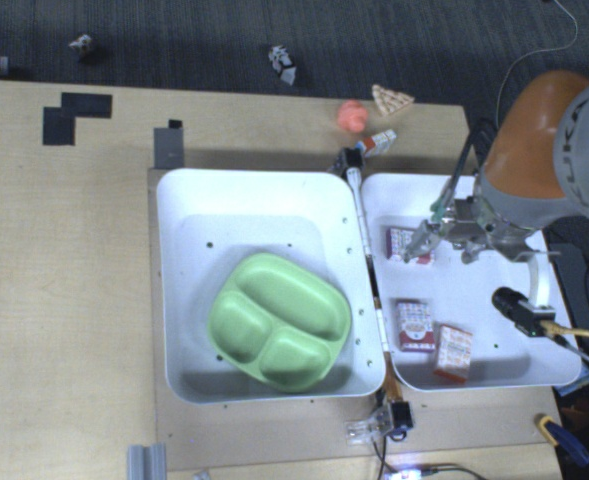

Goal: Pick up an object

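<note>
The right bin [534, 368] holds three small red-and-white packets: one at its back left [402, 240], one at the front left [414, 325] and one beside that [454, 351]. My gripper [440, 252] hangs over the back of this bin, open. Its left fingertip is right next to the back-left packet, and nothing sits between the fingers. A green divided plate [279, 318] lies tilted in the left bin [189, 218].
Behind the bins on the bench lie a pink ball [352, 116], a pizza-slice toy [392, 99] and a small red-and-white tube [376, 144]. A clip [379, 424] sits at the front between the bins. The arm's orange band [529, 143] looms over the right bin's back right.
</note>
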`<move>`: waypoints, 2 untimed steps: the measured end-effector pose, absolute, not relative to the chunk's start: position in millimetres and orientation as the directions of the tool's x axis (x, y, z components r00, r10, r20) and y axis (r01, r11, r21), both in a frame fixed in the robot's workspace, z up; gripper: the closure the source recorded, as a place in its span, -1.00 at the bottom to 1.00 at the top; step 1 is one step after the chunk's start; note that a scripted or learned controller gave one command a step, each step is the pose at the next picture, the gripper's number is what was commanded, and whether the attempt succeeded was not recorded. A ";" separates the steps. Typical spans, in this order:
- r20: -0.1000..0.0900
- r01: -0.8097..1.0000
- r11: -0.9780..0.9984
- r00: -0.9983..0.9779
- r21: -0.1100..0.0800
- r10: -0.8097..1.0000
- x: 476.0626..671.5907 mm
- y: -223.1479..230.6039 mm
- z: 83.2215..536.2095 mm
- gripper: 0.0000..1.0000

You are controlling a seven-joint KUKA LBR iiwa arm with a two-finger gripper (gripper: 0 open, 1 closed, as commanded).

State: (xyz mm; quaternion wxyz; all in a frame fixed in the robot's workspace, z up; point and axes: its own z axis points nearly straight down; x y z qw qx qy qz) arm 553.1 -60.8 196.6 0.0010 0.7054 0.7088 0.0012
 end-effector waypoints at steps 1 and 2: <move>-0.001 1.000 0.003 -0.002 0.011 1.000 518.8 -92.2 96.9 -1.00; -0.005 1.000 0.000 0.000 0.025 1.000 494.0 -83.5 90.5 -1.00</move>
